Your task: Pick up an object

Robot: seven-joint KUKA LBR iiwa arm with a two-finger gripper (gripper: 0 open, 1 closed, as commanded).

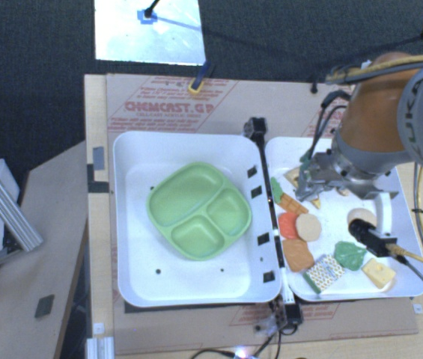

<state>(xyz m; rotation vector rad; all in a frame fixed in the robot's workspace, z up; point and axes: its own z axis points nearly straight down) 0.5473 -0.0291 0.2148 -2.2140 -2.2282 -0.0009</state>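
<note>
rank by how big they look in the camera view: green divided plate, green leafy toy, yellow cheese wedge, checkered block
1. green divided plate, by far the largest
2. green leafy toy
3. checkered block and yellow cheese wedge: these look about alike, so I won't rank them.

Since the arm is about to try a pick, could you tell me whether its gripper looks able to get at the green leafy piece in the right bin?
Probably yes. The green leafy piece lies uncovered, nothing on it, though the yellow block and checkered packet crowd it. The gripper hovers farther up the right bin.
</note>
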